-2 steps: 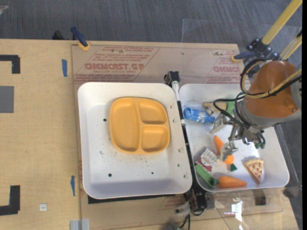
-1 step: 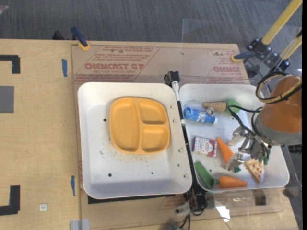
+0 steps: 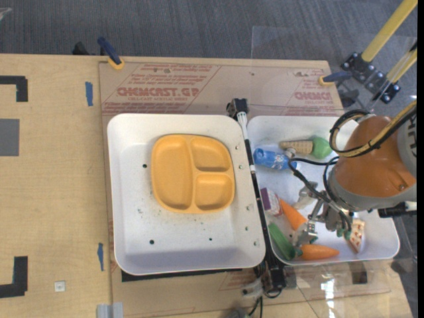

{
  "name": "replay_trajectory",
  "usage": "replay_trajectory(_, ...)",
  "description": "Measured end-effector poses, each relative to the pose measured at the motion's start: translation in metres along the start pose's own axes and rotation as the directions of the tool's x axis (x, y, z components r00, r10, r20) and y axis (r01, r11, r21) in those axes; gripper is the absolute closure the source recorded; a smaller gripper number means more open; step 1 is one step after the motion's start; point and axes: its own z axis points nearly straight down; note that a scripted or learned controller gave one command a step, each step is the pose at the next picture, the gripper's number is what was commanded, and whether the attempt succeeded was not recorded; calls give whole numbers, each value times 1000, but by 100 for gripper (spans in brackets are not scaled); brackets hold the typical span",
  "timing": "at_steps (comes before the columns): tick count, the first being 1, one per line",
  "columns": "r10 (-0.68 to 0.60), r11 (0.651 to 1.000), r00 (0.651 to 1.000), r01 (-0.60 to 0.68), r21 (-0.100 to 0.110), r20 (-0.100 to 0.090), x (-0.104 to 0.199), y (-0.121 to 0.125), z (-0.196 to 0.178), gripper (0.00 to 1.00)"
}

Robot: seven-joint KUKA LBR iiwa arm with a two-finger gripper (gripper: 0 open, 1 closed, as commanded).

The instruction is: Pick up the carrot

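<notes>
The grey robot arm with its broad orange band (image 3: 371, 161) runs off the right edge, so its upper part is cut off. It covers much of the right-hand shallow white plastic bin (image 3: 387, 247), hiding that bin's far right wall and whatever lies beneath. The small metal two-finger gripper (image 3: 317, 218) is too cluttered to make out clearly. A small tan and white block (image 3: 357, 234) is partly hidden behind it. Yellow poles (image 3: 397, 15) at upper right leave the frame.
</notes>
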Motion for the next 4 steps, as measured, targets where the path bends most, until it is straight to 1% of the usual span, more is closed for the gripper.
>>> replay_trajectory(1,-1,1000,1000,1,-1,9,-3,1,-12,100)
replay_trajectory(2,-1,1000,1000,1,-1,7,-2,1,-11,0)
replay_trajectory(3,366,931,931,-366,2,-11,3,-2,1,0)
replay_trajectory(4,590,807,807,-590,2,-10,3,-1,1,0)
